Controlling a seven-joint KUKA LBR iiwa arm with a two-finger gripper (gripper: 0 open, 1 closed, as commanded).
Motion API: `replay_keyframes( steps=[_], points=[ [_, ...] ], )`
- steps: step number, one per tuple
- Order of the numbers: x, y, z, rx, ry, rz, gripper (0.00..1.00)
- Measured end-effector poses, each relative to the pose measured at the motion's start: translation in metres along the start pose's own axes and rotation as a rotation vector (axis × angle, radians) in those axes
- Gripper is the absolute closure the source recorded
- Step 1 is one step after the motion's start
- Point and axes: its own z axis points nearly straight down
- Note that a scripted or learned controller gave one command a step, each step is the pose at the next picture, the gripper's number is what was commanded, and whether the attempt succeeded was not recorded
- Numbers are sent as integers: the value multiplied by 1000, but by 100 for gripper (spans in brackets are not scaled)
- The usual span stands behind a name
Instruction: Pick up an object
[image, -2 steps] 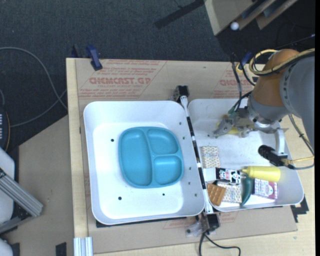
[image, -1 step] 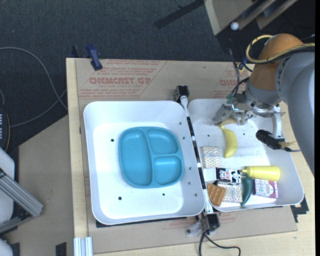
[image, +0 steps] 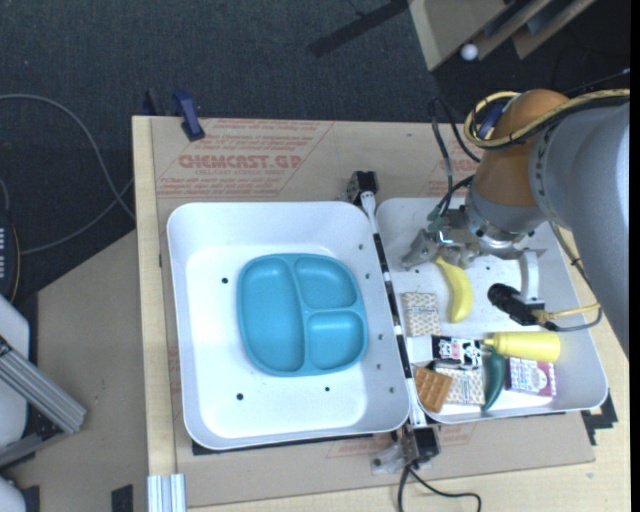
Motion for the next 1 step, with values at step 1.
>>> replay_keyframes(
  steps=[1],
  points=[
    [0, 0, -10, -1, -1, -1, 100]
  ],
)
